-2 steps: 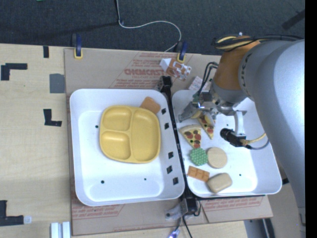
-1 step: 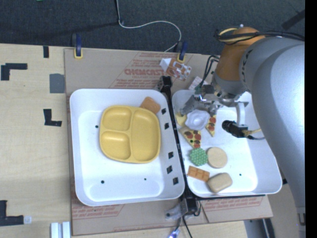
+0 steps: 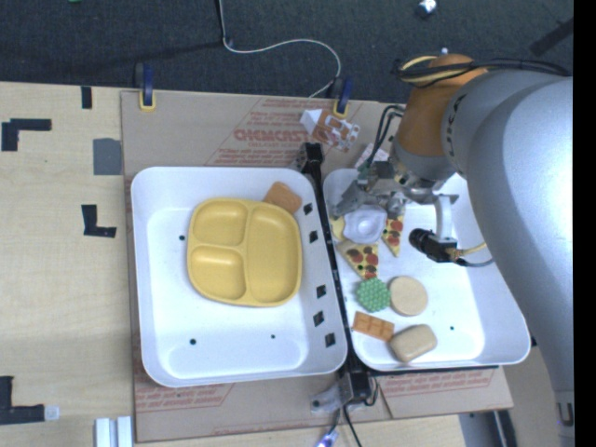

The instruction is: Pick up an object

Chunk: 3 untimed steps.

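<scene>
Arm reaching in from the right; gripper [image 3: 371, 196] is down low in the far end of the right bin [image 3: 494, 329]. I cannot tell how it is set: the wrist hardware hides the tip.

Directly under and just toward the near side of the gripper lies a pale rounded item [image 3: 365, 223], which I take to be the target; I can't say whether there is contact. Just beyond it, nearer the camera, two pizza-slice toys [image 3: 363, 258] and [image 3: 392, 236]. Further toward the near end: green disc [image 3: 372, 294], round cookie [image 3: 408, 296], orange cracker [image 3: 372, 326], bread roll [image 3: 413, 343].

Left of the gripper, across the divider, the left bin [image 3: 168, 343] holds a yellow divided plate [image 3: 246, 251] and a brown piece [image 3: 282, 196].

Status, my judgement: approach done, nothing visibly lifted. Grasp, lift and verification remain.
</scene>
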{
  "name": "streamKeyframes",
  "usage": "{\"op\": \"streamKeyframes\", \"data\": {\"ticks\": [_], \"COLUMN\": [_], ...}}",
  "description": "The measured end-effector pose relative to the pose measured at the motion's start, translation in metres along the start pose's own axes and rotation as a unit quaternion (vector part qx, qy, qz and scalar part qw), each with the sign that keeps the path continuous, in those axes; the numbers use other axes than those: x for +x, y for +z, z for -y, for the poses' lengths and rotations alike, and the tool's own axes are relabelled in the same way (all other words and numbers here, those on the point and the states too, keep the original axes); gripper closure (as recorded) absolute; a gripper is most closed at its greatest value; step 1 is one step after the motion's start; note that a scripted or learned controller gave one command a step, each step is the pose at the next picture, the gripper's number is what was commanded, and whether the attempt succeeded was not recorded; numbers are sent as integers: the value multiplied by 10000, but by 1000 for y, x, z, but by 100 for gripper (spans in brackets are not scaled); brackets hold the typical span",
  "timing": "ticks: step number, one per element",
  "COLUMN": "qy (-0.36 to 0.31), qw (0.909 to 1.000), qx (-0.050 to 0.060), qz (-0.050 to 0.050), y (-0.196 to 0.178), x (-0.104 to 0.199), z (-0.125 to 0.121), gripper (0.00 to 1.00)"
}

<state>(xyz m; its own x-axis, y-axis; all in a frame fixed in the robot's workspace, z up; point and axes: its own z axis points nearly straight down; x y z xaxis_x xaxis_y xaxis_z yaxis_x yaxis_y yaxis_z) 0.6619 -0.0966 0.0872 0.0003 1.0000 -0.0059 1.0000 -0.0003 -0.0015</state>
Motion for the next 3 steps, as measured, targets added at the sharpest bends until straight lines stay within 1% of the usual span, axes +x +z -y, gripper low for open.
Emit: {"op": "streamKeyframes", "data": {"ticks": [1, 2, 3], "qy": [-13, -13, -7], "qw": [10000, 10000, 10000], "qx": [-56, -26, -36], "qz": [-18, -28, -11], "y": [-1, -32, 1], "x": [-7, -2, -6], "z": [20, -8, 30], "gripper": [0, 0, 0]}}
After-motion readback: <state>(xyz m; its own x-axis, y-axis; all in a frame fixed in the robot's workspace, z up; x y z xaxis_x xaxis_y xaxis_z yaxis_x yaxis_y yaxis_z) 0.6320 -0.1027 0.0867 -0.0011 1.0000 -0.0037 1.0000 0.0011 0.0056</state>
